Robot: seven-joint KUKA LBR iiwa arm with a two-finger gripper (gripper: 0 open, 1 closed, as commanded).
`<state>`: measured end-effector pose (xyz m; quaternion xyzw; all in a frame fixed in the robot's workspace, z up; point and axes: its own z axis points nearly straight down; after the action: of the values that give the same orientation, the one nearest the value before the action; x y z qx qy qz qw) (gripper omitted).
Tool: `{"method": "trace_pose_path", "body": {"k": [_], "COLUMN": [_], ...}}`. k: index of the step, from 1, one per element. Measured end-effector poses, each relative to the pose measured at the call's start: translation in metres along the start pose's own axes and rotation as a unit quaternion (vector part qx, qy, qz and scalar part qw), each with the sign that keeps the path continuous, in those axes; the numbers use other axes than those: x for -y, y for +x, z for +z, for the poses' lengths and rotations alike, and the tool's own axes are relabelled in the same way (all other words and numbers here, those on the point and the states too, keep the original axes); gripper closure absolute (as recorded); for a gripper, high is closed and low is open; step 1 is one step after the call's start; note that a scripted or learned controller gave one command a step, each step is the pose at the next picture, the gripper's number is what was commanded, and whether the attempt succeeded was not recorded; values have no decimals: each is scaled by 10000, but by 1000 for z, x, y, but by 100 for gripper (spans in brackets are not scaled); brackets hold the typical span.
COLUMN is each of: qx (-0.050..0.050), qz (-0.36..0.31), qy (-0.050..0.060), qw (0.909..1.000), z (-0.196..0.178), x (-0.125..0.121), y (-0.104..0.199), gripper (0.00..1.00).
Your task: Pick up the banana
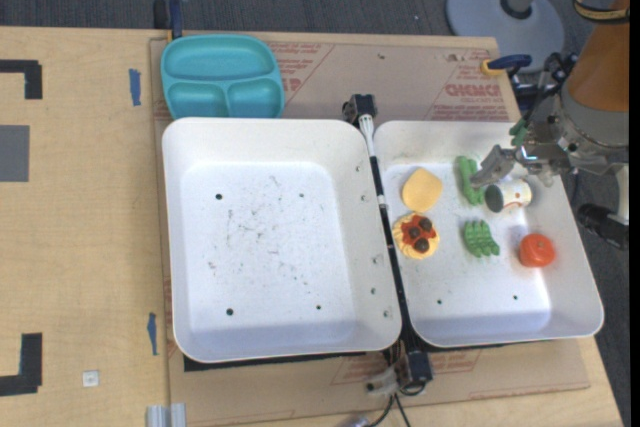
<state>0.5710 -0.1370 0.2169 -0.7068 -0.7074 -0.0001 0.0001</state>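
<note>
The banana (422, 188), a stubby yellow piece, lies in the right bin (560, 315) near its left wall, above a small fruit tart (417, 235); the gripper (492, 167) hovers to its right, over green toys; finger state: cannot tell.

Beside the speckled white bin (270, 235), a teal tray (222, 75), a yellow piece (422, 188), green toys (480, 238), an orange-red tomato (537, 251).
</note>
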Motion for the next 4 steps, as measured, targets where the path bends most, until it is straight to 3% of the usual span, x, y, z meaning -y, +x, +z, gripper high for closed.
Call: {"method": "trace_pose_path", "body": {"k": [1, 2, 3, 4], "qx": [-6, 0, -1, -9], "qz": [-1629, -1625, -1625, 733], "qy": [8, -11, -9, 7], "qw": [9866, 9867, 9867, 9973], "z": [112, 102, 102, 132], "x": [27, 26, 26, 57], "y": [33, 33, 33, 28], "gripper": [0, 100, 0, 0]}}
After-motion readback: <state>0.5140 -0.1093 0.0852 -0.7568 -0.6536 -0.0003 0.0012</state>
